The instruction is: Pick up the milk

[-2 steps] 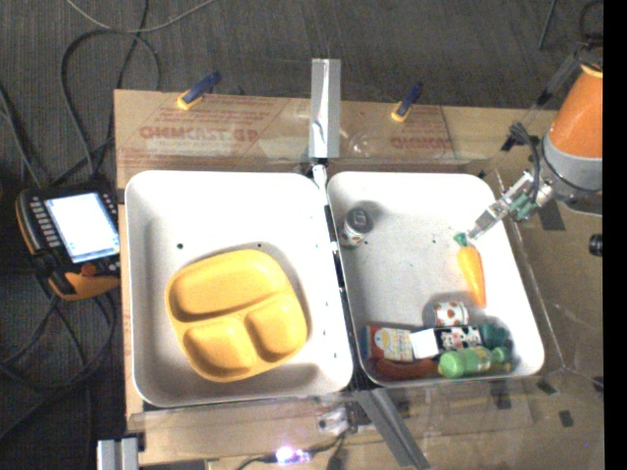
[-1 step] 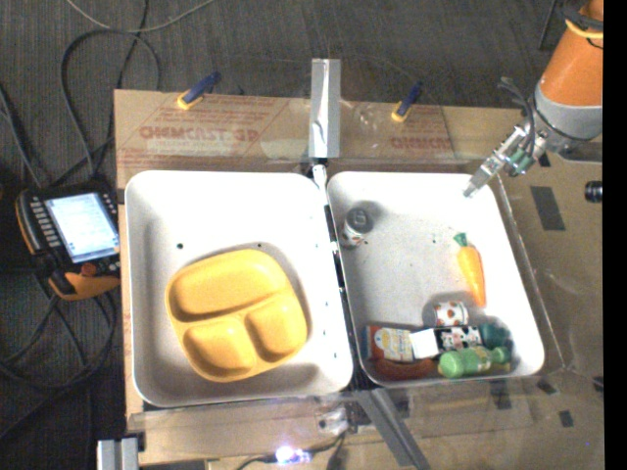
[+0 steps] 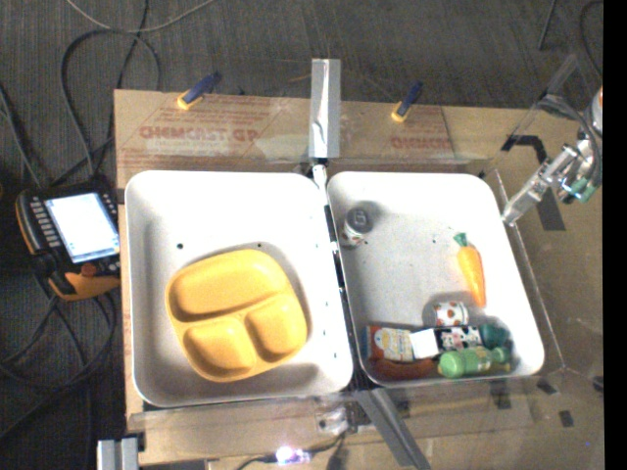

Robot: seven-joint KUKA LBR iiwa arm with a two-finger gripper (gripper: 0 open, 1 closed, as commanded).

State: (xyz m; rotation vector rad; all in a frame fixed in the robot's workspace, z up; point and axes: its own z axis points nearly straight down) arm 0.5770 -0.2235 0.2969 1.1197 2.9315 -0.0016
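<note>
Cardboard-topped bench (image 3: 274, 130) on dark carpet (image 3: 98, 27)

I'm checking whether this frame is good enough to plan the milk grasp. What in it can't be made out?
- Hand: at the camera view's right edge, cut off and small; its finger state is unreadable.
- Milk: packed among the items along the right bin's near wall; its edges merge with neighbours and its label is too small to read.
- Grey round object: too blurred to identify.
- Green bottle: ends lost in the clutter.
</note>
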